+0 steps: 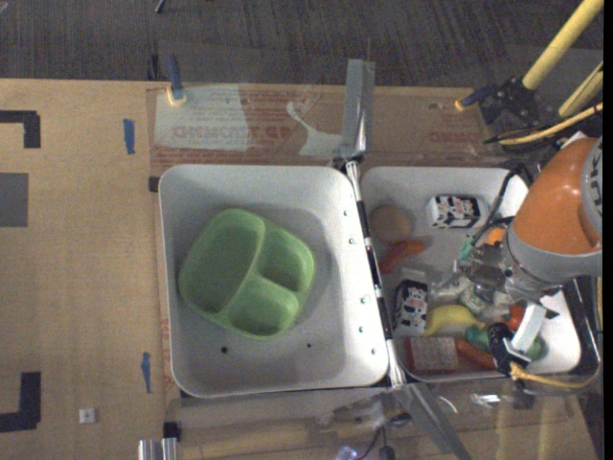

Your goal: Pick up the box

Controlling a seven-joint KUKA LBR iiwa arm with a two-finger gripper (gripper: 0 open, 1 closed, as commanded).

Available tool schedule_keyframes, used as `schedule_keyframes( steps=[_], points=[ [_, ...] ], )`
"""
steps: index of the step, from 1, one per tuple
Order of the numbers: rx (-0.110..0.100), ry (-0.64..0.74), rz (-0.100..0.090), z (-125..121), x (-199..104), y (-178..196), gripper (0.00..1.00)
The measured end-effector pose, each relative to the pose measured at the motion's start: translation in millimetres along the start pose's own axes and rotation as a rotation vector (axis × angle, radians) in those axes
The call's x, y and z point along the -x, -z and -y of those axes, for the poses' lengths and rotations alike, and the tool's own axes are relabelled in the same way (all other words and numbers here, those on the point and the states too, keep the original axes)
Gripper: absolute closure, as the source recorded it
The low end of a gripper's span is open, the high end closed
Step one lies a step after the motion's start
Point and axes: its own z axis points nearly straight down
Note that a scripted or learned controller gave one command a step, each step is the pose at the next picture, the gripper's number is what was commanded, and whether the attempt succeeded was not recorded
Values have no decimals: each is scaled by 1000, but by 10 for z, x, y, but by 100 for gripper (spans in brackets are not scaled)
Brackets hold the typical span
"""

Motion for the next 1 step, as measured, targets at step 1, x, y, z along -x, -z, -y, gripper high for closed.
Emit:
schedule_keyframes(
  steps=[1],
  points=[
    [52, -339, -2, -371, -286, -146, 0]
  ],
)
